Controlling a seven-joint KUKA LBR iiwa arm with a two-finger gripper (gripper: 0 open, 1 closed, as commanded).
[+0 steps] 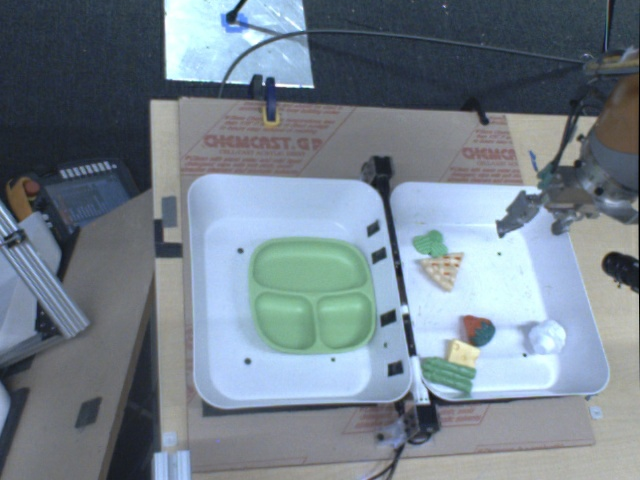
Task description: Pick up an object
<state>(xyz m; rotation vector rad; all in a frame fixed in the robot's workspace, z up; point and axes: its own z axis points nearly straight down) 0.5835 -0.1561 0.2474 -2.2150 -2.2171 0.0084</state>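
My gripper (530, 225) hangs over the back right part of the right bin (575, 268), with its two fingers spread apart and nothing between them. Several small items lie in that bin. A green leafy piece (428, 241) and a tan waffle wedge (443, 269) sit at the left, well left of the gripper. Toward the front lie a red and teal piece (477, 329), a yellow block (462, 353) and a green bean pod (447, 375). A white crumpled lump (545, 337) rests at the front right.
The left bin (215, 268) holds a green three-compartment plate (310, 295). A black divider with clips (390, 268) runs between the bins. Cables cross the dark floor behind the bench, and a metal sheet (238, 26) lies at the back.
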